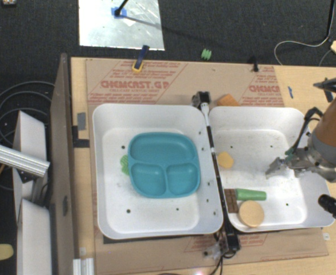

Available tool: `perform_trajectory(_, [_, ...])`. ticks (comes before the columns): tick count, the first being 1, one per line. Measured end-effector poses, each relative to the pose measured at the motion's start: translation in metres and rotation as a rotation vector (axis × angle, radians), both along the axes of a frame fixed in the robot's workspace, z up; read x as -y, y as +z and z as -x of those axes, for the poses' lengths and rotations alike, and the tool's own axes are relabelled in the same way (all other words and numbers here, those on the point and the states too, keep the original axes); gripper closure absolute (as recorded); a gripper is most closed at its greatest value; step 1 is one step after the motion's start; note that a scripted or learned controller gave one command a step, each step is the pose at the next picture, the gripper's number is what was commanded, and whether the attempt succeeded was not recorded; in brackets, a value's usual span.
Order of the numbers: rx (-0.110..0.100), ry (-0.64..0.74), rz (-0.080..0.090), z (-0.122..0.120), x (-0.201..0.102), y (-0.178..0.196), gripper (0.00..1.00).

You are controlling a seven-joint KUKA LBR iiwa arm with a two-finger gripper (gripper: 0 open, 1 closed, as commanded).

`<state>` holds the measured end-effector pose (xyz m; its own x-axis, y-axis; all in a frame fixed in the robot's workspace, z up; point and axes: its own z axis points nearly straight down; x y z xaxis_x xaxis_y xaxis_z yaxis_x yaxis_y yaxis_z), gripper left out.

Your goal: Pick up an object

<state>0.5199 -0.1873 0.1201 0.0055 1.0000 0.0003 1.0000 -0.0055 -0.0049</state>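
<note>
Green cylinder [251, 195] lies long-axis left-right in the right bin [294, 119], down-left of the claw [277, 166]; can't tell claw state.

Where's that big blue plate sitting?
The blue divided plate lies in the middle of the left white bin, with a small green thing at its left edge.

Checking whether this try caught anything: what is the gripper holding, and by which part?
Nothing. The gripper hangs over bare floor of the right bin, apart from the green cylinder.
</note>
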Motion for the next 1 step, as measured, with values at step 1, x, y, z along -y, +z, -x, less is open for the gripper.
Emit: perform_trajectory(1, [0.009,0.017,-0.001,-0.0137,-0.0899,0.04,0.0])
